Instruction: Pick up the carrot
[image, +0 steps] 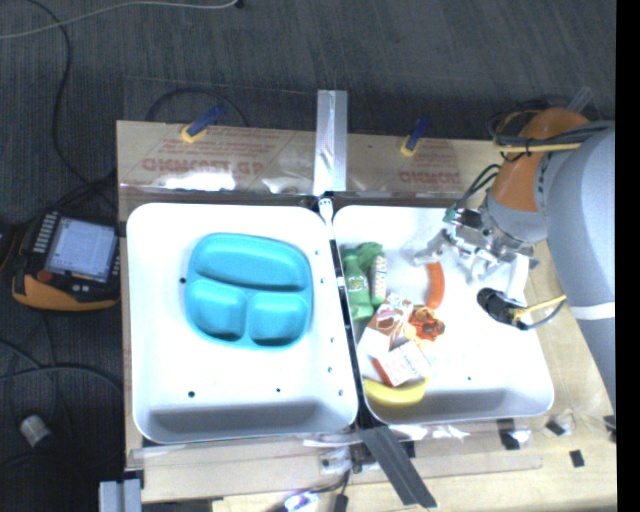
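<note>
Where the arm (590, 220) reaches in from the right, its tool (450, 248) hangs over the upper part of the right bin (500, 385), just beside the carrot (435, 284). Finger state: cannot tell (metal parts blur against the white floor). Carrot lies lengthwise on the bin floor, orange, near upright in the view, its top end close under the tool; nothing shows it pinched.

Right bin clutter: green packets (362, 272) against the left wall, a red-and-white carton (392, 345) below them, a small red-orange piece (427, 322) just below the carrot, a banana (394, 393) at the near wall.

Left bin (160, 380) carries a blue sectioned tray (246, 288), three compartments, lying flat.

Desk (250, 160) edge shows cardboard with clamps. On the floor to the left, a handheld pendant (62, 258) with lit screen.
</note>
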